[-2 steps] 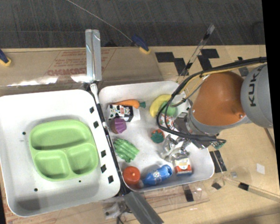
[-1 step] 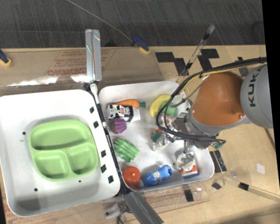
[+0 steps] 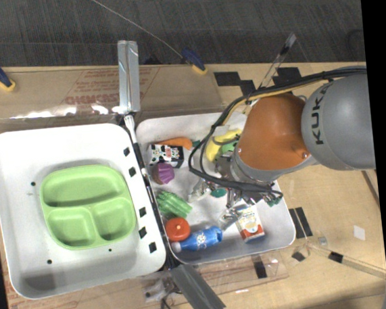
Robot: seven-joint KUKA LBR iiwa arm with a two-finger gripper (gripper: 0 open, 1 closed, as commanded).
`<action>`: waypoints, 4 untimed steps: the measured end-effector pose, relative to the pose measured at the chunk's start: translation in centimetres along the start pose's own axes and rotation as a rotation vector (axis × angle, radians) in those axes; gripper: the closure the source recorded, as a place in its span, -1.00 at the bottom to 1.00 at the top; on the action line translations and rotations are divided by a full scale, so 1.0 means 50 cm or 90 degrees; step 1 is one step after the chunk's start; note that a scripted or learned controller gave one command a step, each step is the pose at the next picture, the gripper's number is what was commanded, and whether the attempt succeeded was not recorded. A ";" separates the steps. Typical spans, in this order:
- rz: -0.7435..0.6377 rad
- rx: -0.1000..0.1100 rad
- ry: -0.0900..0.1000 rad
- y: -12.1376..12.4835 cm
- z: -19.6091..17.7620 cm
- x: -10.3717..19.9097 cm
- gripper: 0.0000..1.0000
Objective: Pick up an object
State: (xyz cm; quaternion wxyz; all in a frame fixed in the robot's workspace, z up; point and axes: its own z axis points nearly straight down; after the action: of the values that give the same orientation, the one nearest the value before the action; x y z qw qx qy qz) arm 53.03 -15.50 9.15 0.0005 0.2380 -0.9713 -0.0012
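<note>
Objects lie scattered in the right bin (image 3: 287,233), and the tool (image 3: 233,204) hangs low over them, near the middle of that bin. Just below the tool, almost touching it, stands a small carton (image 3: 250,224) with a red and white label. To its left lies a blue bottle (image 3: 204,239), and next to that an orange round piece (image 3: 177,227). A green ridged toy (image 3: 173,204) is further left, near the bin wall. Above it I see a purple item (image 3: 164,175) and a black and white box (image 3: 164,153). A yellow thing (image 3: 222,143) peeks out beside the arm's orange band (image 3: 272,134). If the tool is apart or together, I cannot tell; cables and the wrist cover it. The left bin (image 3: 21,201) carries a green divided tray (image 3: 88,205). Both bins rest on the counter (image 3: 335,218).
</note>
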 end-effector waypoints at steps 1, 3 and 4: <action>-0.115 0.002 0.000 0.055 -0.001 0.064 -1.00; -0.197 0.008 -0.005 0.118 -0.409 -0.037 1.00; -0.232 0.001 -0.001 0.153 -0.359 -0.128 1.00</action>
State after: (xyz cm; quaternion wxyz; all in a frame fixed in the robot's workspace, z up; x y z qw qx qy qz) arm 55.19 -5.78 27.10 -0.0006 0.4099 -0.9121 -0.0008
